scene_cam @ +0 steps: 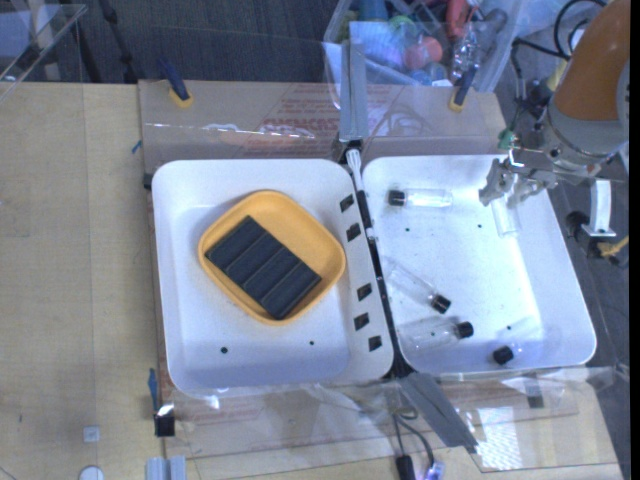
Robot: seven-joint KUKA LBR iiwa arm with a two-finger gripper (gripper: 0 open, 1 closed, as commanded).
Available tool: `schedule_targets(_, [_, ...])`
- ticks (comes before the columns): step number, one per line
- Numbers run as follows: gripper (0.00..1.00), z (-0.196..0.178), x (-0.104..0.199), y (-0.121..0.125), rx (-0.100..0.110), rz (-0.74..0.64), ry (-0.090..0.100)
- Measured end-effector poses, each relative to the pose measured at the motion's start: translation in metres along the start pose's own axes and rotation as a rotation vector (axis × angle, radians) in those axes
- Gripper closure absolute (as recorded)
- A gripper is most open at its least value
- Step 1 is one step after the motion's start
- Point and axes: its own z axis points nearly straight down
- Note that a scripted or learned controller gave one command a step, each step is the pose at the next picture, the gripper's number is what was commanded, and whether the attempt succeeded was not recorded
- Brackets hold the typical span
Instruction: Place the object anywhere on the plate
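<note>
A yellow, rounded-square plate (272, 255) lies flat in the left bin, turned cornerwise, with a dark ribbed slab resting on its middle. In the right bin lie several clear vials with black caps: one (420, 198) near the far edge and two (437, 331) toward the near edge.

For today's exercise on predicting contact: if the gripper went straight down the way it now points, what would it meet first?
Probably the bare white floor of the right bin near its upper right corner. The gripper hangs there; the nearest clear vial lies to its left, though depth is uncertain.
</note>
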Motion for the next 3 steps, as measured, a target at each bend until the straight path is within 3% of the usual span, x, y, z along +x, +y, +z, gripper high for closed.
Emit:
schedule_targets(1, [1.0, 0.042, 0.0, 0.009, 0.001, -0.24, 0.002])
schedule_targets(3, [1.0, 0.033, 0.015, -0.003, 0.0, -0.397, 0.002])
